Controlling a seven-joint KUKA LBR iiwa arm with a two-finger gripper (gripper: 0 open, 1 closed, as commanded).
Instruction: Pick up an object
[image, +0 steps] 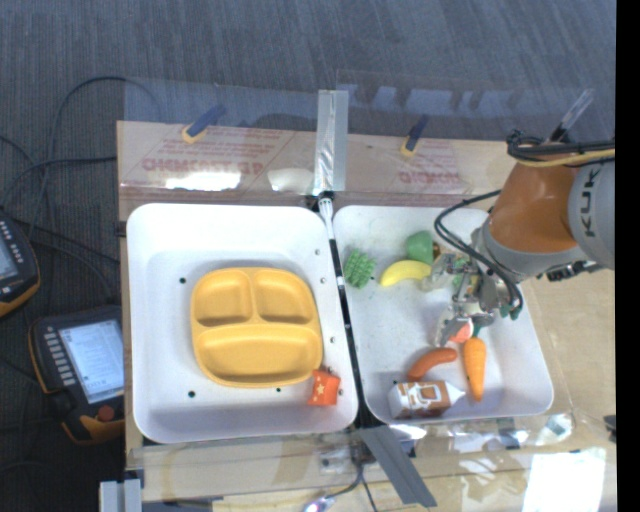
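Observation:
My gripper (466, 305) hangs low over the right bin (525, 395), near its right middle. Just below it lies a small red and white piece (459, 331), too small to identify. An orange carrot (474, 367) and a red sausage (431, 361) lie a little nearer the front. A yellow banana (402, 272) and a round green fruit (420, 245) sit to the gripper's left, toward the back. A spiky green toy (358, 268) rests by the bin's left wall. A brown and white carton (424, 398) lies at the front.
The left bin (160, 235) holds a yellow divided plate (257, 325) and a small orange block (323, 388) at its front right corner. The divider (340, 300) between the bins runs down the middle. The arm's cables loop above the right bin's back right.

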